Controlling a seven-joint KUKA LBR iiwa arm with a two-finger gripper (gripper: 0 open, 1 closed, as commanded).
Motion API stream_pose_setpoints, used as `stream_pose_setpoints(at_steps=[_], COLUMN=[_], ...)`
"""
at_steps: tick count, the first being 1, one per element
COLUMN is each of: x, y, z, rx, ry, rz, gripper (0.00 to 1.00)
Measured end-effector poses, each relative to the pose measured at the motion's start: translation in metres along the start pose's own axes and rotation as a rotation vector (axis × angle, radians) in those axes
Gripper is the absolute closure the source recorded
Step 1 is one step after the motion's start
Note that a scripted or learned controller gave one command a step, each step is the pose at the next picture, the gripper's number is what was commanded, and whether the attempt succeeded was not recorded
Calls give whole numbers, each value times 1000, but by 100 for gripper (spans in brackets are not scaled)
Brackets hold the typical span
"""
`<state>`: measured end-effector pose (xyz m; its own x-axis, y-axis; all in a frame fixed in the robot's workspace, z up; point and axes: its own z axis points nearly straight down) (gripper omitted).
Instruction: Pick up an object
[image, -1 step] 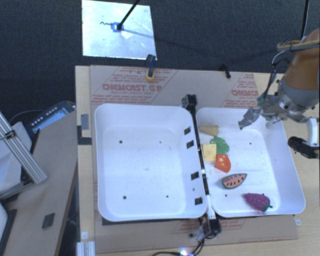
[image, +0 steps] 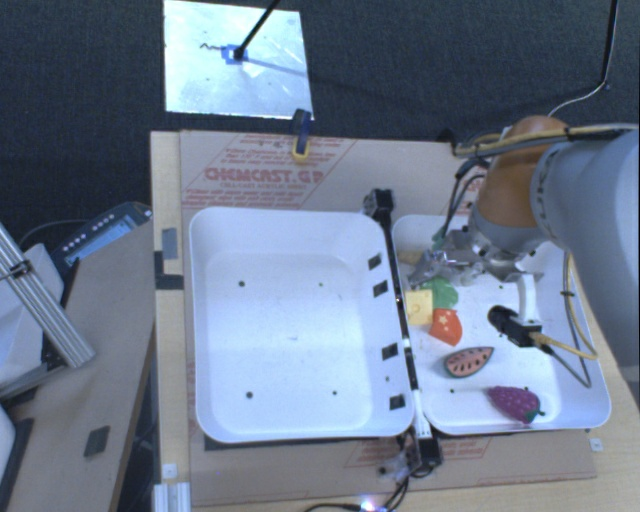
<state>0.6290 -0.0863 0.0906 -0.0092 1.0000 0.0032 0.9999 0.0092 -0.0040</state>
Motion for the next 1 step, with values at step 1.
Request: stream_pose_setpoints(at_steps=[1], x=[-4], y=[1], z=[-18], rx=[-8], ry=[-3], rz=[4], gripper=[100])
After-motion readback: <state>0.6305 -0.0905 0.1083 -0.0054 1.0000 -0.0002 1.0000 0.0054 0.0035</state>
